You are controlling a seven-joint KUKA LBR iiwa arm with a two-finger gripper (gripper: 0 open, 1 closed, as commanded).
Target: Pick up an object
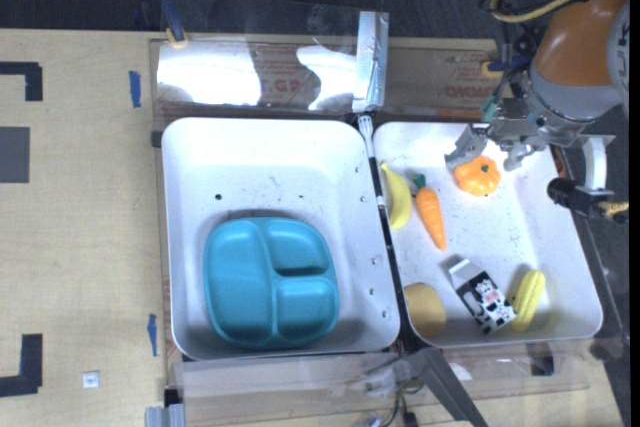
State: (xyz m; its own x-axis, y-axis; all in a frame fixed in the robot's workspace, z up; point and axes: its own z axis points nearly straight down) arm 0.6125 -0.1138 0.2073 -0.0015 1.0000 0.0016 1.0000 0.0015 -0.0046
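From where I stand the arm [585, 35] leans in over the right-hand bin [560, 295], and its gripper [490, 147] hangs spread wide just above a small orange fruit [478, 176] near the bin's far edge. One finger sits to the left of the fruit and the other to its right, but both look to be above it rather than around it, so I would not say anything is held. The fruit seems to rest on the bin floor. The other things in that bin lie apart from the gripper: a banana [398, 196] along the left wall, a carrot [430, 215] just beside it, a brownish potato [424, 306] at the near left corner, a small black and white toy [484, 296] near the front, and a yellow corn cob [528, 295] next to that. The left bin [190, 165] carries a blue divided tray [270, 280]. By my reckoning the pick is only lined up: the gripper would have to drop, close on the fruit and lift, and none of that is done.
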